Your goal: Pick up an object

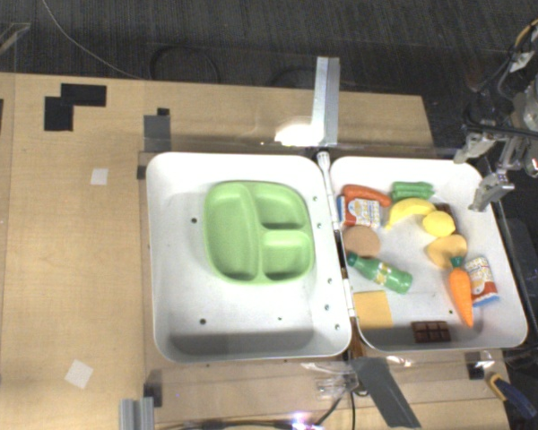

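— Grey metal, top right: is that you?
— Yes. My gripper point(500, 170) hangs over the upper right corner of the right bin point(511, 334), fingers parted, holding nothing.
— And the carrot point(461, 297)?
— Near the bin's right wall, long axis almost up-down, tip toward the bottom edge.
— What crowds it?
— A small can point(481, 278) touches its right side; a lemon point(438, 223) and banana point(411, 210) lie above. The left bin point(175, 330) holds a green tray point(255, 231), I think.

Grey metal tool point(500, 179), black cables, orange patch above wrist.
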